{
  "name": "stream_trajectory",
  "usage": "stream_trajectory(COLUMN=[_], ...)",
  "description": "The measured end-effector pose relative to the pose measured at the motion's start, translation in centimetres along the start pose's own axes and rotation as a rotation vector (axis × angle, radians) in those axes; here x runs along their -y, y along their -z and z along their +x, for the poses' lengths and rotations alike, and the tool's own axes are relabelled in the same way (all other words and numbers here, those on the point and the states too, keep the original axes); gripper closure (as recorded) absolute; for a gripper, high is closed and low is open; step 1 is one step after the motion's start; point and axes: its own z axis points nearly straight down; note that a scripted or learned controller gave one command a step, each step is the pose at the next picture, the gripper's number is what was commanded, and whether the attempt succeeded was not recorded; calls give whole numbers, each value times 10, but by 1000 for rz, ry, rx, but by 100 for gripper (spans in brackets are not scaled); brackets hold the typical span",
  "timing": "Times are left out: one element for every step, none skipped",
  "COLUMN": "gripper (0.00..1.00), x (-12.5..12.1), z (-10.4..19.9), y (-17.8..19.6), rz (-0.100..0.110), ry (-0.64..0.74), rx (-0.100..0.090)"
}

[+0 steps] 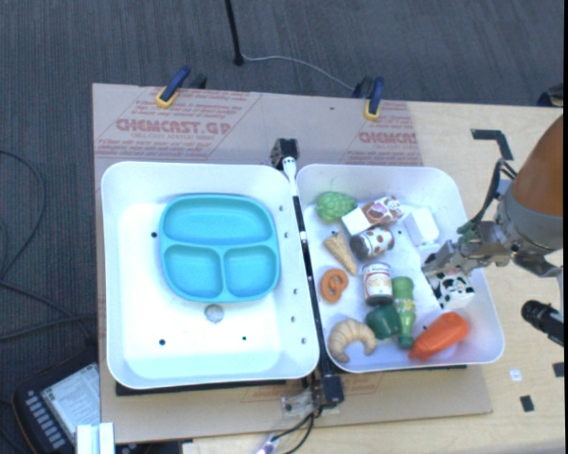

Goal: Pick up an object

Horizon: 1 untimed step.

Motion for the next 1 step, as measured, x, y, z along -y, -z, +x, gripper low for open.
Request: stream_trajectory(gripper=[100], x=[-1], z=[0], y=[9], rz=[-1], ry=[1], rx=[0])
